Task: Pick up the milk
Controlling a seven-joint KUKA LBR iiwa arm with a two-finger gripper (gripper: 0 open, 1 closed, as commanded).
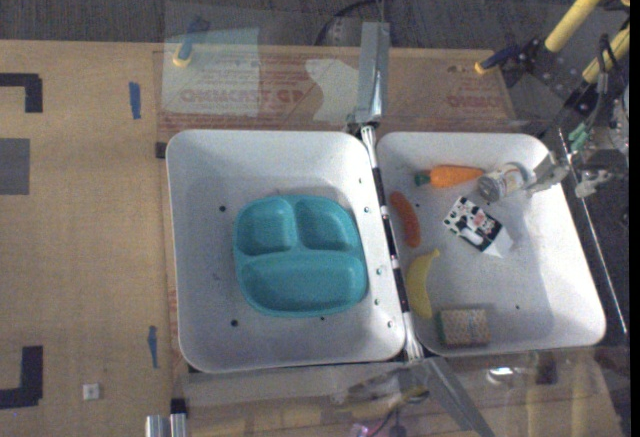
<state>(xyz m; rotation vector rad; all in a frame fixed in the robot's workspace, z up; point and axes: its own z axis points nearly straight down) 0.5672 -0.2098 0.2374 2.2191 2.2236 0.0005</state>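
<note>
Some open floor (pixel 520 275) right of milk (pixel 474 223).

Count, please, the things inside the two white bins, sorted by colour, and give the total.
Teal: 1, the tray
Orange: 2, the carrot and the sausage-like piece
Yellow: 1, the banana
Black and white: 1, the milk carton
Tan-green: 1, the small block
Total: 6

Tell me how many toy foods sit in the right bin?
5, all in the right bin: a carrot at the top, a sausage left, a milk carton in the middle, a banana lower left, a cracker at the bottom.
</note>
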